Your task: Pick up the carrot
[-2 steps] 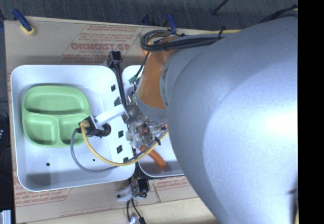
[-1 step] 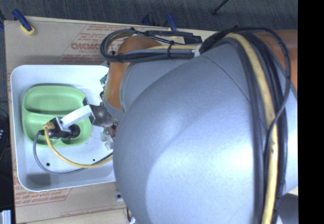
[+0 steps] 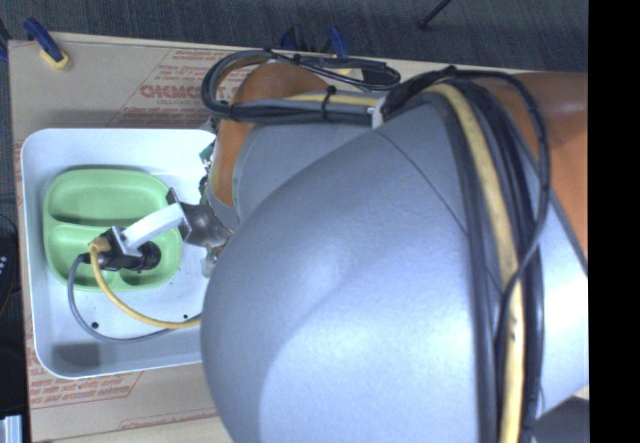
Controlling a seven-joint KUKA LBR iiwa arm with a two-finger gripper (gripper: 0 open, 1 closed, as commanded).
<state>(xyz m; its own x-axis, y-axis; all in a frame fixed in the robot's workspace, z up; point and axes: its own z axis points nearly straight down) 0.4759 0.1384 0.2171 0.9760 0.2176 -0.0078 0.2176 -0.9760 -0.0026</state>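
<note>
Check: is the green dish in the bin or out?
In. The green dish lies inside the left bin, its white walls around it.

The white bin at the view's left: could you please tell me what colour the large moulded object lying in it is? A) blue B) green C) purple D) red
B: the moulded object in the white bin is pale green, and it lies toward the bin's left wall, partly under the grey arm reaching in from the right.
</note>
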